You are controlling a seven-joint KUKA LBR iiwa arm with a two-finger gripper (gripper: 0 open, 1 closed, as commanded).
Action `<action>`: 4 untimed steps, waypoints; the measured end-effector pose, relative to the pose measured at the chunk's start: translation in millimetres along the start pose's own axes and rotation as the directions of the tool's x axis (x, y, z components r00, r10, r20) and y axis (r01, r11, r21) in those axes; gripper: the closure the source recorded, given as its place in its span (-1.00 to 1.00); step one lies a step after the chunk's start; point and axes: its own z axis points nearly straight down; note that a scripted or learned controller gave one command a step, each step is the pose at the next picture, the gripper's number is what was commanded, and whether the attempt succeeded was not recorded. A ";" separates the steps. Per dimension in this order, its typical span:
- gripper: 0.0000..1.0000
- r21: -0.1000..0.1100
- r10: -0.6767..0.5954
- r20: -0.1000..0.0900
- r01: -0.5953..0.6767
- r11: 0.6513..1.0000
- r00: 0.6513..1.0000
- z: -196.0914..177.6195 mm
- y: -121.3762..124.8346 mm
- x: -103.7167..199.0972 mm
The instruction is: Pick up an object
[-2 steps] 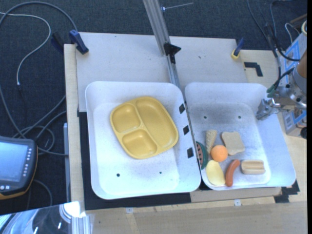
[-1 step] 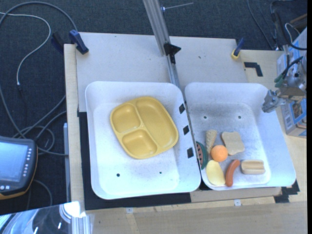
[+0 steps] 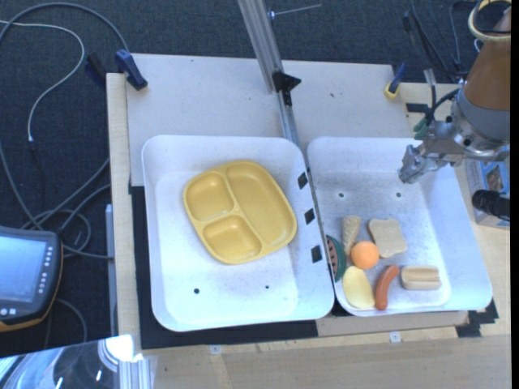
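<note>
Sausage (image 3: 386, 286) in right bin (image 3: 442, 209), long axis near-vertical, gripper (image 3: 409, 168) above, jaw state unclear

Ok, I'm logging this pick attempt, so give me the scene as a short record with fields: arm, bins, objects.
arm: reaches in from the right, gripper above the right bin's upper right part
holding: nothing seen between the fingers
left bin: yellow divided plate, three compartments
right bin: food items clustered at its lower edge
items: orange, bread slice, sausage, yellow fruit, watermelon slice, tan wedge, layered tan block
</note>
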 end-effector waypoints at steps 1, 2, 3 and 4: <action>1.00 0.001 0.000 0.000 0.000 1.000 1.000 14.1 16.6 52.6; 1.00 -0.002 0.000 0.001 0.000 1.000 1.000 25.4 34.1 105.7; 1.00 -0.005 0.000 0.000 0.000 1.000 1.000 13.2 52.5 157.4; 1.00 -0.003 0.001 0.002 -0.001 1.000 1.000 26.6 64.1 209.5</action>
